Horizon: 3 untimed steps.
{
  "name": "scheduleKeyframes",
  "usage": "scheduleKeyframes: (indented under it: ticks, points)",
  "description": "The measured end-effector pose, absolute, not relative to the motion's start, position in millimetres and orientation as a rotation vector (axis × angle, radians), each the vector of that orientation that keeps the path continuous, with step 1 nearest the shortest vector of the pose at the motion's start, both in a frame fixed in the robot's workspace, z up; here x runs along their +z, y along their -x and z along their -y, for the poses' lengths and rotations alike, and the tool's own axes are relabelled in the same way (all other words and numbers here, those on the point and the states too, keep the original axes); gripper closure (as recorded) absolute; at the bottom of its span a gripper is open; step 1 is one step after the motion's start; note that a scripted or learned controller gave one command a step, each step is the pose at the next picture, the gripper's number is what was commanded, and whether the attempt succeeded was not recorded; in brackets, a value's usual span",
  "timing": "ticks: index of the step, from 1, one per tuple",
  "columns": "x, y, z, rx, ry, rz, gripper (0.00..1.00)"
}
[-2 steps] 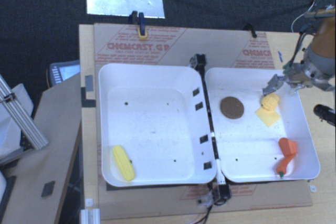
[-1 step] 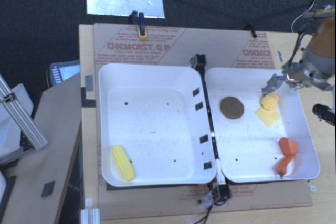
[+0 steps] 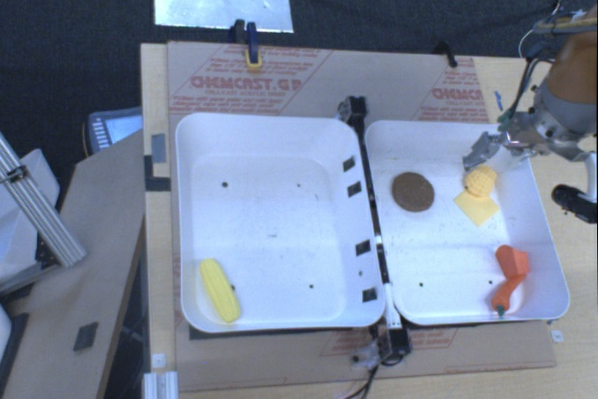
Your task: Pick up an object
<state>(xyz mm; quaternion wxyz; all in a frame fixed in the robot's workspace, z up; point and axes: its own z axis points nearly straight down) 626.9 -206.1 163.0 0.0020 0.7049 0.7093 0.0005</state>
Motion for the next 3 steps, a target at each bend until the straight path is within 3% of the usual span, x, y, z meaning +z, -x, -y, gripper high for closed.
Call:
scheduleKeyframes:
  ticks: [2,3]
  points:
    - [167,-641.2,206,0.003,-2.212,-2.225,0.0]
    - [138,-662.7,206,0.002,-2.211,-2.227,0.0]
